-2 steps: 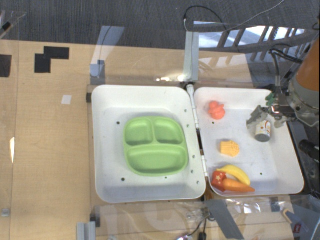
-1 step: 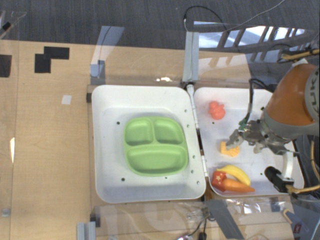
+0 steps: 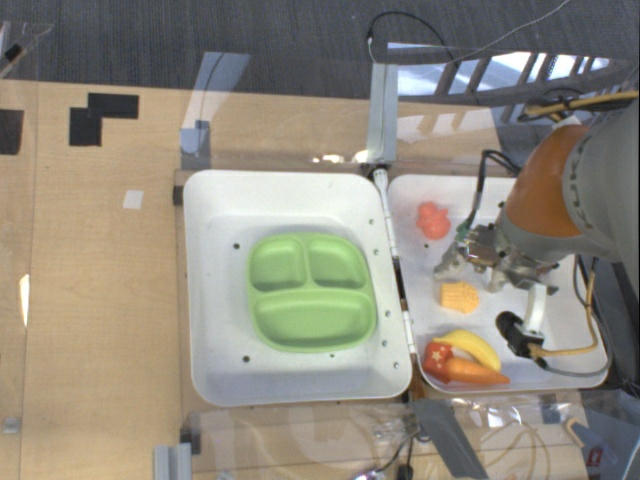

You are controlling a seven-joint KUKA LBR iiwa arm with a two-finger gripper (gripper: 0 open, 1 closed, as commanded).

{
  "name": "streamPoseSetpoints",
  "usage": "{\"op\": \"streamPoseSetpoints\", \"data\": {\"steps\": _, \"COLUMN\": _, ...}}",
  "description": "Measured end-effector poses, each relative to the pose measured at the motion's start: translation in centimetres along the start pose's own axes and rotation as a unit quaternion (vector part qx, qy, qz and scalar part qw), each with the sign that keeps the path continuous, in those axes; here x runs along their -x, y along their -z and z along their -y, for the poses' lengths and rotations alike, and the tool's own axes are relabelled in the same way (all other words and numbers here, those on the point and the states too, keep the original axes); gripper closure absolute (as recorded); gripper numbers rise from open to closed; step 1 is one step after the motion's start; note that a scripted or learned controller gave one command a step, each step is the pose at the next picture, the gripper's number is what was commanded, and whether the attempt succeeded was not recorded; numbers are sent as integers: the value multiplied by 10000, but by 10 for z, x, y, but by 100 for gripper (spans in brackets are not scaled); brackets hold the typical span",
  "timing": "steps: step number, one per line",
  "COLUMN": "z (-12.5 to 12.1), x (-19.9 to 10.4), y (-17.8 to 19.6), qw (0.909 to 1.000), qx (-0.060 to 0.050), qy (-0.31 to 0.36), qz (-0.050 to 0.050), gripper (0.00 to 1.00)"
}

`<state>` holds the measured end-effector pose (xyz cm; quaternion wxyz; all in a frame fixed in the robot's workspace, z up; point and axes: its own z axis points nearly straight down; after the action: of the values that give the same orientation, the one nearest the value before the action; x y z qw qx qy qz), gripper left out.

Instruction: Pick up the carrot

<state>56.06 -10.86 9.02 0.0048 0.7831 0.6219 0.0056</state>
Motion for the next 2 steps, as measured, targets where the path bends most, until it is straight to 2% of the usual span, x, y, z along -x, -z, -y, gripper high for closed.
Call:
{"op": "streamPoseSetpoints", "data": {"steps": 1, "z": 68, "x": 9, "y": 2, "qw": 9990, "qx": 13, "qy": 448, "qz": 1, "gripper": 0}}
{"op": "streamPoseSetpoints", "data": {"steps": 2, "z": 5, "x": 1, "y": 0, "qw": 9937, "qx": 8, "qy": 1124, "qz": 2, "gripper": 0}}
